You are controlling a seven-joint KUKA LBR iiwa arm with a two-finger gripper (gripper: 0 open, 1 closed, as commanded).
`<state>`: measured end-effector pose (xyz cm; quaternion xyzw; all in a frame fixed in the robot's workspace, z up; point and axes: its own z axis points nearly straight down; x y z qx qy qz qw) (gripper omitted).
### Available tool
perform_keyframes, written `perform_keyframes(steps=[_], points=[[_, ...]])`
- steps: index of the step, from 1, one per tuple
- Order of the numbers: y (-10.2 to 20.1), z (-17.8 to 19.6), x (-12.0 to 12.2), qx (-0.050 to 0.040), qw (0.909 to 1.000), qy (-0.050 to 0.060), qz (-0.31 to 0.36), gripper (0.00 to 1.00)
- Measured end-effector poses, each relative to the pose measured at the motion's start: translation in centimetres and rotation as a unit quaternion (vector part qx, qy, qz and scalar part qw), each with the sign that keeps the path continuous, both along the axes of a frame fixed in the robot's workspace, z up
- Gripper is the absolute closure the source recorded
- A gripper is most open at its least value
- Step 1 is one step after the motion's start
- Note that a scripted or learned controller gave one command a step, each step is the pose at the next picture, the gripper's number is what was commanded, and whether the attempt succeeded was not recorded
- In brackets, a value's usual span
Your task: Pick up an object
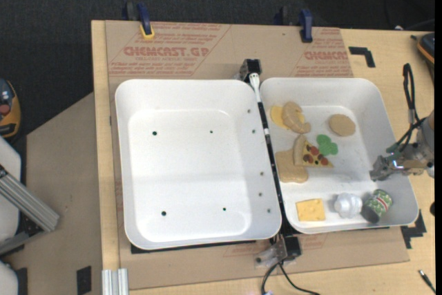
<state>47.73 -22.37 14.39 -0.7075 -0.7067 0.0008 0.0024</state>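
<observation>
Two white bins were set side by side on a brown board. The left bin [186, 162] was seen with small dark dots on its floor. The right bin [359, 97] was seen with toy food spread about in it. Near its top left a yellow and tan piece [291, 117] was laid, and a round tan cookie [341, 124] was placed to the right of it, apart. In the middle a pizza slice [307, 152] was seen, with a small green piece [326, 145] touching its right side and a tan bread piece [291, 170] just below it on the left. Along the bottom a yellow cheese square [310, 209] was laid, then a shiny silver ball [347, 204], then a green and white can [377, 204] close to the corner. The claw [387, 166] was seen at the right edge of this bin, above the can and well apart from the pizza slice. How far the claw was open could not be told, and nothing was seen in it. Two blue clamps [305, 24] were fixed to the board's far edge.
</observation>
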Motion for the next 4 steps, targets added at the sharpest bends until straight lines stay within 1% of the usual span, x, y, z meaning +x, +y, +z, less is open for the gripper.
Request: perform_keyframes(steps=[1, 2, 3, 4], points=[[0.0, 1.3, 0.2, -0.0022, 1.0, -0.004, 0.0, 1.0], [0.0, 5.0, 2.3, -0.0029, 1.0, -0.005, 0.002, 1.0], [0.0, 1.1, 0.1, 0.0, 1.0, -0.001, 0.0, 1.0], [0.0, 4.1, 2.0, -0.0028, 1.0, -0.005, 0.001, 1.0]])
